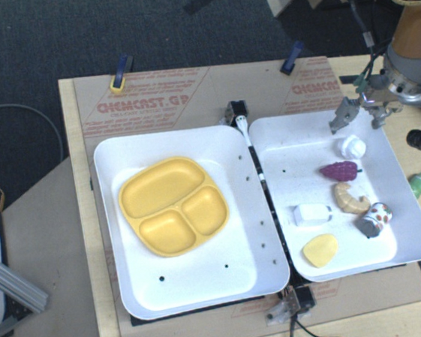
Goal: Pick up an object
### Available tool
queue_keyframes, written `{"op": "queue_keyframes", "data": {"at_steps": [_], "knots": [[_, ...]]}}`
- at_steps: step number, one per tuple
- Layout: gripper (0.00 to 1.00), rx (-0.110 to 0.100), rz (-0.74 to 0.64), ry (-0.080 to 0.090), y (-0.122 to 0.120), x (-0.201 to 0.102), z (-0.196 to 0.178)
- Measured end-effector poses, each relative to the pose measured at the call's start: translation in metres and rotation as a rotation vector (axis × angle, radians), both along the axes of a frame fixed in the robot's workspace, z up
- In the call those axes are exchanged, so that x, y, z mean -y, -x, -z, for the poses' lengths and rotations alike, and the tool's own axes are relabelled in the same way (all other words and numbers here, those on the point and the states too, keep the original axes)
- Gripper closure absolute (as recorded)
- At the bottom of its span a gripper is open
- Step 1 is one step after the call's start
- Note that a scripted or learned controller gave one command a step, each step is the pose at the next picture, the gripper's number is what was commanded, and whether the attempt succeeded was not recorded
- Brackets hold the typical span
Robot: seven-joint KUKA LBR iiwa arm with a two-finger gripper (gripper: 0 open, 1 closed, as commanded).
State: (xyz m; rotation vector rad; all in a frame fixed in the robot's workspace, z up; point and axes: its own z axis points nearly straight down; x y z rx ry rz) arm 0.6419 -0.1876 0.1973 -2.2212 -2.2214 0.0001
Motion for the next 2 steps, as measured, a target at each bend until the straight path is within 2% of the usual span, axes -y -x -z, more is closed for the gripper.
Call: {"op": "queue_keyframes", "data": {"at_steps": [1,2], "knots": [[1.0,0.004,-0.001,0.002,-0.001,0.0,-0.011],[1.0,0.008,-0.006,0.002,0.001,-0.052,-0.054]]}}
